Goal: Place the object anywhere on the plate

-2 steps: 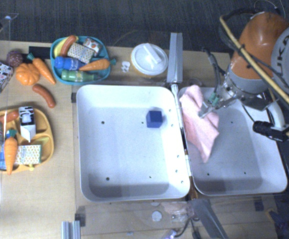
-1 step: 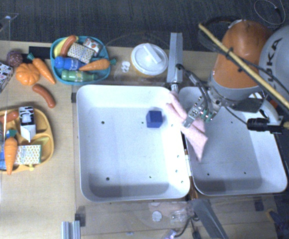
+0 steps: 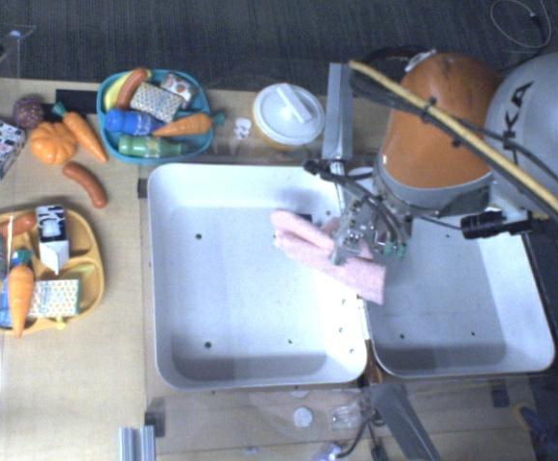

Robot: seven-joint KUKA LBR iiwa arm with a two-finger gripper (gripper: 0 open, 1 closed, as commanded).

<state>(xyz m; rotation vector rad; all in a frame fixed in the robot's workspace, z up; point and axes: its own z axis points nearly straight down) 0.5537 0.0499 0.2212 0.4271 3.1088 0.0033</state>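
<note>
Your claw (image 3: 348, 243) is sitting low over the seam between the two bins, right on top of the pink cloth (image 3: 327, 254). Its fingers come down into the cloth's middle and the fabric bunches up around them, so it looks pinched shut on the cloth, though the wrist hardware hides a lot of the tips, so take that with a grain of salt.

The pink cloth itself is draped across the divide: most of it lies in the left bin (image 3: 221, 296) near that bin's right wall, and its lower right corner hangs over onto the edge of the right bin (image 3: 471, 325). It's crumpled and stretched out diagonally, upper left to lower right.

Above the claw you've got the grey arm with its big orange band (image 3: 442, 113), reaching in from the right, with a yellowish cable (image 3: 471, 142) running across it.

Further out, there's a white round lid (image 3: 290, 111) just past the left bin's far rim. To the left of that, a blue bowl (image 3: 154, 113) full of toy food, a toy pumpkin (image 3: 52, 143), a carrot and a sausage loose on the bench, and a yellow plate (image 3: 86, 277) at the far left, well apart from the cloth, already crowded with toy items.
</note>
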